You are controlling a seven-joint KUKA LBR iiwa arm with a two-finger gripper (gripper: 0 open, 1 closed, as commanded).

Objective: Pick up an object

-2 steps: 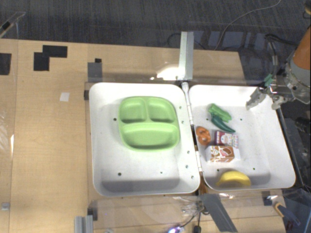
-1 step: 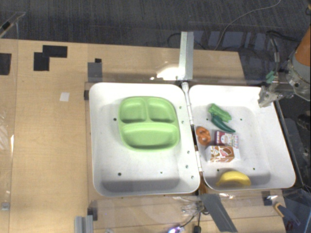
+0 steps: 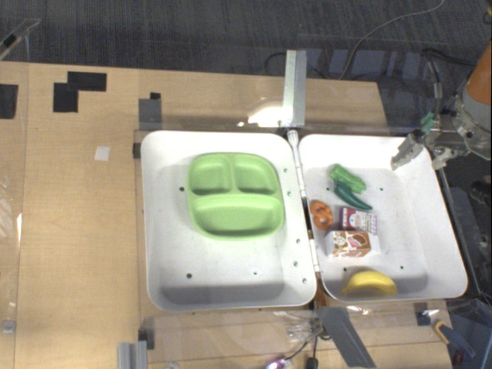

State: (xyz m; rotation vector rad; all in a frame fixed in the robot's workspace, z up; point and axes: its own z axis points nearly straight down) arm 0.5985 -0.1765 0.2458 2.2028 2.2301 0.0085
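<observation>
The right bin (image 3: pixel 430 229) holds a light green vegetable (image 3: pixel 347 178), a darker green one (image 3: pixel 354 198), a round orange-brown piece (image 3: pixel 321 214), a small white and red box (image 3: pixel 356 221), a brown and red box (image 3: pixel 351 243) and a yellow banana (image 3: pixel 370 283). My gripper (image 3: pixel 423 155) hangs over the bin's far right corner, well to the right of these objects. It is open, with nothing between its fingers.
A green divided plate (image 3: pixel 234 193) lies in the left bin (image 3: pixel 165 229). A metal post (image 3: pixel 295 91) stands at the back between the two bins. Cables and dark hardware crowd the right side behind the arm.
</observation>
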